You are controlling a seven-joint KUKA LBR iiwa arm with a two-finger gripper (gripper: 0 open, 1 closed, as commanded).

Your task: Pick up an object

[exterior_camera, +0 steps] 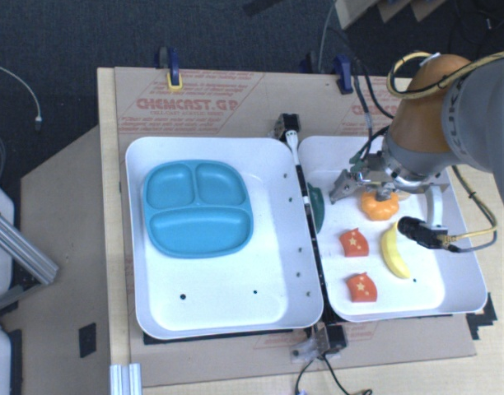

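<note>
Reaching in from the 3 o'clock side, the grey arm (474, 113) with its orange band (421, 109) hangs over the right white bin (458, 299), its gripper (382, 189) positioned directly above a small orange fruit-like object (379, 208) in the upper middle of that bin. Whether the jaws are released or clenched cannot be told, since the wrist housing covers them from this angle, and no object is seen between them. At 7 o'clock from the orange object lies a red block with a yellow mark (353, 242); a second red block of the same kind (361, 287) sits near the bin's 6 o'clock edge. A yellow banana (393, 253) lies at about 5 o'clock from the orange object, just beside the upper red block. A dark green item (316, 206) rests against the bin's 9 o'clock wall. The left white bin (153, 311) holds a blue divided plate (198, 208) in its 10 o'clock portion. Both bins rest on a brown board (120, 105) printed with red lettering.
</note>
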